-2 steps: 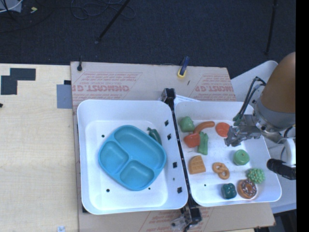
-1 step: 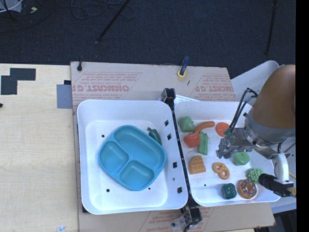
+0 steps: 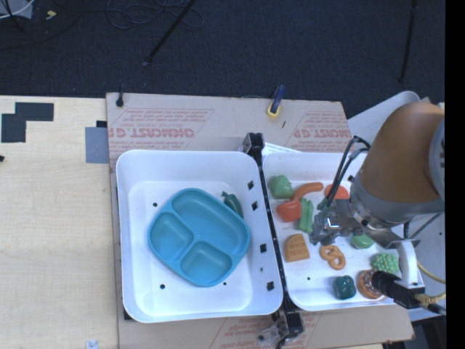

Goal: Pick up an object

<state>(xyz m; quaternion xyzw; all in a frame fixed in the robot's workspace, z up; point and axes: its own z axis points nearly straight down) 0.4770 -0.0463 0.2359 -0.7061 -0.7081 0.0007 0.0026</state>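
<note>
**A:** Progress first: you have nothing lifted yet. Your gripper [image 3: 325, 227] sits low inside the right-hand shallow white bin [image 3: 312, 297], down among the toy food, and no piece shows between its prongs. Whether they are spread or closed, I cannot tell; the wrist and cables hide them.

**B:** What lies nearest for you to take?

**A:** Just left of the gripper stands a small green plastic pepper-like piece [image 3: 306, 214], with a red plastic tomato-like piece [image 3: 289, 210] touching its far side. Below the gripper lies a brown pretzel-shaped toy [image 3: 333, 256]; below and left of it, a tan bread-slice toy [image 3: 296, 248]. Any would serve. Closing, lifting and clearing the bin all remain.

**B:** Any writing you can read?

**A:** Red print on the brown cardboard sheet [image 3: 174, 126] above and left of the gripper, upside down; it looks like a brand name, but I cannot read it surely.
</note>
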